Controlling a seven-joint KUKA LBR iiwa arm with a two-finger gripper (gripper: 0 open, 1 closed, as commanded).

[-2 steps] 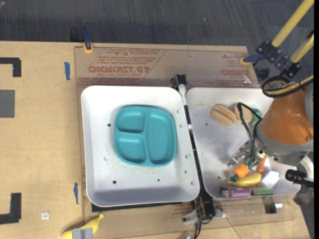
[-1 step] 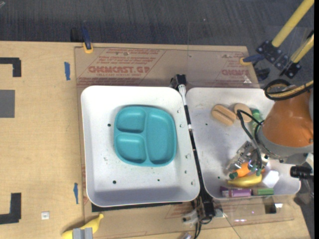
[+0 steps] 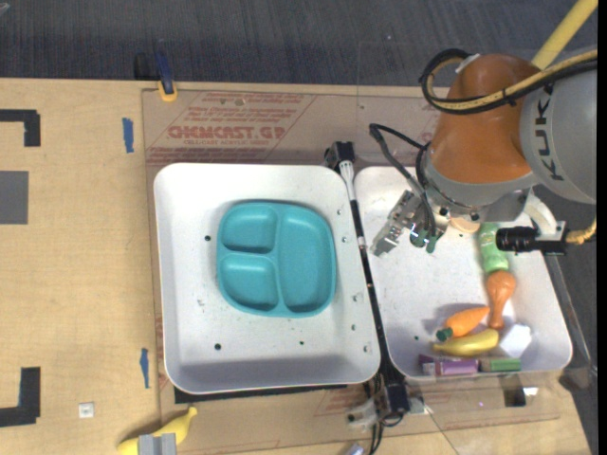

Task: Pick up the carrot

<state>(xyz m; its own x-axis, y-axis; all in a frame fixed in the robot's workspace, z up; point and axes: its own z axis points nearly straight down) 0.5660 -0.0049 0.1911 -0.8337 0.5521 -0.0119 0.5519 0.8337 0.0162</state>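
Observation:
The carrot (image 3: 500,290) is orange and tapered, with a pale green top (image 3: 490,251). It lies along the right side of the right bin (image 3: 398,292), tip pointing toward the near corner. My gripper (image 3: 408,238) hangs over the upper left part of that bin, to the left of the carrot and well apart from it. Its two fingers (image 3: 386,243) are spread open with nothing between them. The orange wrist covers the bin's far right corner.
A shorter orange vegetable with a green stub (image 3: 463,322), a yellow banana (image 3: 466,344), a purple item (image 3: 453,367) and a white piece (image 3: 517,337) crowd the right bin's near corner by the carrot's tip. The left bin (image 3: 180,320) holds a teal divided plate (image 3: 278,259).

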